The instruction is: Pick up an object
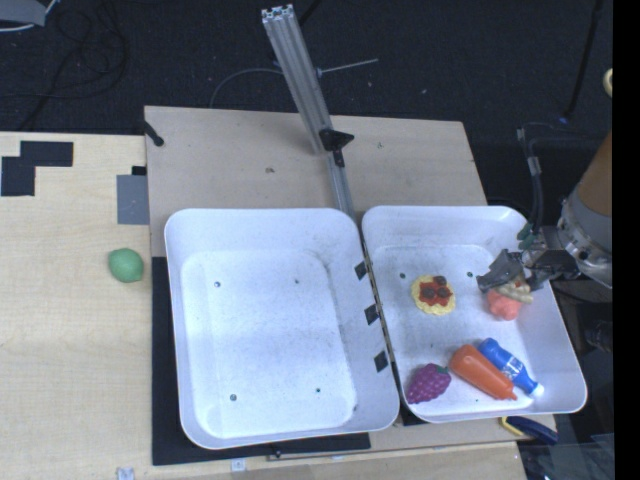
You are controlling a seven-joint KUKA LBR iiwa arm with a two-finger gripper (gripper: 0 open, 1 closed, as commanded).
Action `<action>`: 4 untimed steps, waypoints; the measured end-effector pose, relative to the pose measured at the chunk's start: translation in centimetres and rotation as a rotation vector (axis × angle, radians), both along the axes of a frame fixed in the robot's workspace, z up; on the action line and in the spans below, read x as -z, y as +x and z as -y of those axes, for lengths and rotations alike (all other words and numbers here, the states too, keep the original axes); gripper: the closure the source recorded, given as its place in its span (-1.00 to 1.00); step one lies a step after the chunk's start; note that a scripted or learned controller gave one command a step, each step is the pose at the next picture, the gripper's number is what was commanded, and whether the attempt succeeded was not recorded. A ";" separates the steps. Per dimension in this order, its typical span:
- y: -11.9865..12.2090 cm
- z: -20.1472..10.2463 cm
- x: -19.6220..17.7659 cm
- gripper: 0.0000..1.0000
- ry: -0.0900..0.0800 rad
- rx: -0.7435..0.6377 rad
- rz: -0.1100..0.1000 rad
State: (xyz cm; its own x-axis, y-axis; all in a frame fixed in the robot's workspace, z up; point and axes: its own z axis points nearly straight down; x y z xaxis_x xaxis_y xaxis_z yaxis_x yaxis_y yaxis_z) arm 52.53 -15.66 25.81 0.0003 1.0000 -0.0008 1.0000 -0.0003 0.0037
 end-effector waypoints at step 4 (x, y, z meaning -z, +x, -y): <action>10.2 -18.2 2.2 1.00 0.000 -0.003 -0.004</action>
State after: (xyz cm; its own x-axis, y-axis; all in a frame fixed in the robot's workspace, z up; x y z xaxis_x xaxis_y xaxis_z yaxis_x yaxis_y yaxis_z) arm 62.75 2.56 23.59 -0.0029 1.0000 -0.0003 1.0000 0.0029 -0.0005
